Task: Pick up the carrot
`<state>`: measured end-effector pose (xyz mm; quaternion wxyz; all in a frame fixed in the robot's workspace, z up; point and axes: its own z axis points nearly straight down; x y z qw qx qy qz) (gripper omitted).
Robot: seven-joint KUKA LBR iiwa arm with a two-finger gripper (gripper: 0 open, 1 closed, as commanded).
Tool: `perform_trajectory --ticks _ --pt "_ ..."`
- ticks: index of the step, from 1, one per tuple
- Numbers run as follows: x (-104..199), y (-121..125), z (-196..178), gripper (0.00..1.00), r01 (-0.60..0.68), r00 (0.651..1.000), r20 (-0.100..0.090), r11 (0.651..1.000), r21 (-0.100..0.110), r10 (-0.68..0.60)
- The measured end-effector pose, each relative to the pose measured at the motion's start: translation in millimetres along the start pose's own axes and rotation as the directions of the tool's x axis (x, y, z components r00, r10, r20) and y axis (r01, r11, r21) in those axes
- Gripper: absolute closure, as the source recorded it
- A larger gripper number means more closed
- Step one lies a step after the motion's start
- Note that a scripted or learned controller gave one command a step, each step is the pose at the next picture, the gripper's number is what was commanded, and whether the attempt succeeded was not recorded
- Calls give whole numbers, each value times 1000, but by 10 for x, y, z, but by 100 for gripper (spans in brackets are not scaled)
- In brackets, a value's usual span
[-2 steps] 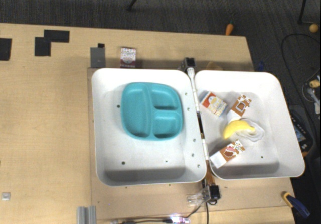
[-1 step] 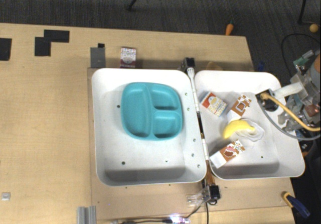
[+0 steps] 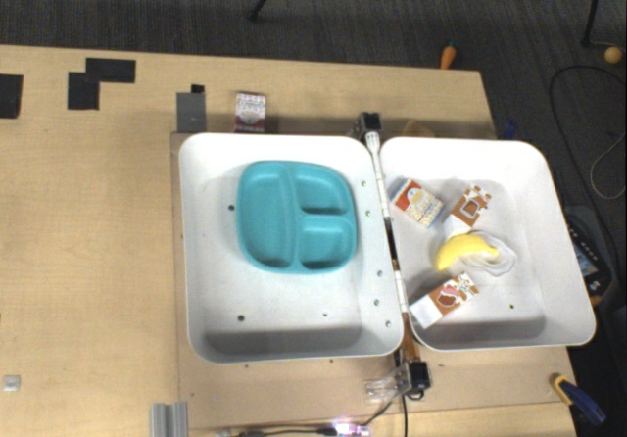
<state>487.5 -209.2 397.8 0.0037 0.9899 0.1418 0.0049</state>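
the pick is not yet starting, and i cannot tell whether the pincer is released or clenched. the carrot (image 3: 465, 251) is hard to make out: possibly the yellow curved piece lying mid right bin (image 3: 549, 229), between small cartons (image 3: 419, 204). the next move is calling for a descent straight above it, avoiding the cartons.
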Motion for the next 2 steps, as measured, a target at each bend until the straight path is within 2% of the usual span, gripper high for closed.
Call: perform_trajectory --ticks 1,2 --pt "159 -563 969 100 236 972 6 972 13 -236" --pt "145 -6 1407 100 -1 1000 10 1000 11 1"
